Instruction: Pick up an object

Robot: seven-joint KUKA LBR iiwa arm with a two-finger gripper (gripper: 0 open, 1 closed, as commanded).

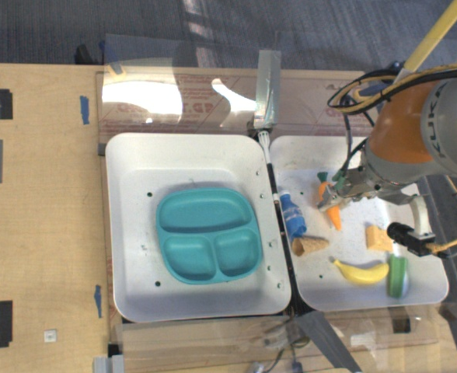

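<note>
Now my claw (336,198) hangs over the orange carrot (334,216) right of centre; grip state unclear. I'd centre on it, then descend straight.

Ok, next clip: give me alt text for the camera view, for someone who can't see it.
A grey and orange robot arm's gripper hangs low over an orange carrot in the right bin, which also holds a blue item, a banana and a green item. The left bin holds a teal divided plate.
</note>
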